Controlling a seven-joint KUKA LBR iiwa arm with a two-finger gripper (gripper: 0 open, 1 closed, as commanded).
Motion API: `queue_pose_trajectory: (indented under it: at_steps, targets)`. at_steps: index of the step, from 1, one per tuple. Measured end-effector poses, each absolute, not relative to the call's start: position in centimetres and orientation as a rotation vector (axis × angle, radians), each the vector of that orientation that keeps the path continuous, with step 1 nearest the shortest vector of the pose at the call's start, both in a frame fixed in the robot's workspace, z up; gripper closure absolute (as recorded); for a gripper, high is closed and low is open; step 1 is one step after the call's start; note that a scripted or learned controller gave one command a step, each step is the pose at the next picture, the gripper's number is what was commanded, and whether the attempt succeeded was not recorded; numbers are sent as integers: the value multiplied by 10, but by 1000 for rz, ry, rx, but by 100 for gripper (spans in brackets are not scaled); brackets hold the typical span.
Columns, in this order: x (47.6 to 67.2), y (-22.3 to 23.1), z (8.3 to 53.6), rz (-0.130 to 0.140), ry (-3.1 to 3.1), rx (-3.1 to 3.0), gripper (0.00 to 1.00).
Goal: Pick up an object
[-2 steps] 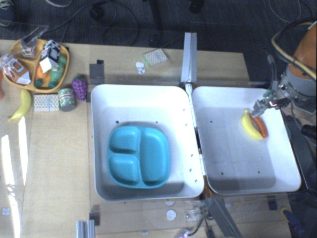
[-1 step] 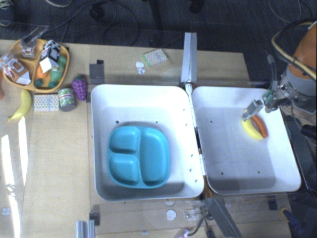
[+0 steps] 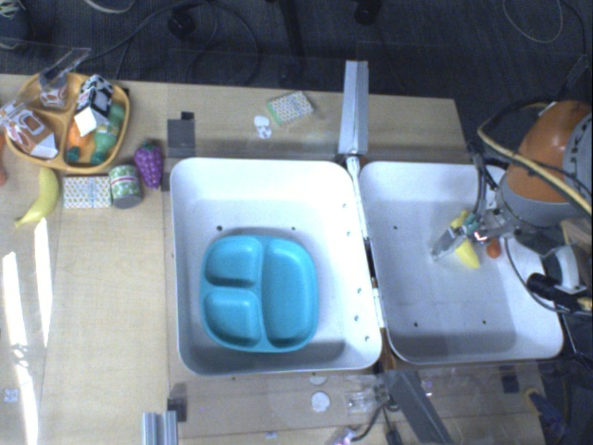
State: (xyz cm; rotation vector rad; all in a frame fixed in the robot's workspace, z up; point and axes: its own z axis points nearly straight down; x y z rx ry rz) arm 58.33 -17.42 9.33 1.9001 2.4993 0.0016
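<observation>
Down in the right bin (image 3: pixel 519 336), end effector (image 3: pixel 468 237) at a small yellow object (image 3: pixel 468 251), finger spacing unreadable; likely light, rigid, best pinched across its middle.

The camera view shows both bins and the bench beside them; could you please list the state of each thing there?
Blue divided plate: lying flat in the left bin.
Yellow object: in the right bin, under the gripper.
Banana: lying on the bench.
Bowl: upright, filled with items.
</observation>
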Motion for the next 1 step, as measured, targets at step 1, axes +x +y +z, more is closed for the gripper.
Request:
queue_pose_trajectory:
  at_steps: [1]
  targets:
    - [585, -173, 100, 1, 2506, 1894, 100]
